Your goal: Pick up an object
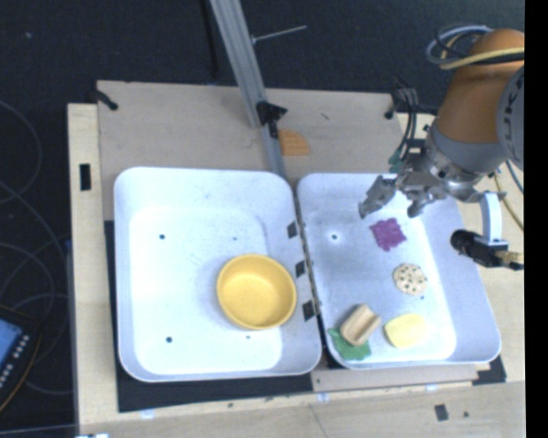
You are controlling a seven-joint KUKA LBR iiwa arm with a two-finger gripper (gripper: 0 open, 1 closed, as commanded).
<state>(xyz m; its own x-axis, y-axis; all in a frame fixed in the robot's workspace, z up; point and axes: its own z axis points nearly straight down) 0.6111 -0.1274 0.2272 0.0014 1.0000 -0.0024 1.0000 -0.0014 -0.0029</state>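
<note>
Two white bins (146,199) sit side by side on the table (347,135): one yellow bowl (255,291) in the left; one purple scrap (387,234), one cookie (409,279), one tan block (357,322), one yellow piece (406,330) in the right.

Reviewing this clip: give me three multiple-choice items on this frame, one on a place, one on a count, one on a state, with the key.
1. Where is the yellow bowl?
A. in the left bin
B. in the right bin
C. on the bench outside the bins

2. How many loose things lie in the right bin?
A. two
B. four
C. six

3. What is the tool doing?
A. holding the purple piece
B. hanging open above the right bin with nothing between its fingers
C. resting in the bowl

Key: 1 A, the bowl sits in the left bin. 2 B, purple piece, cookie, tan block, yellow piece. 3 B, the fingers are spread and bare.
</note>
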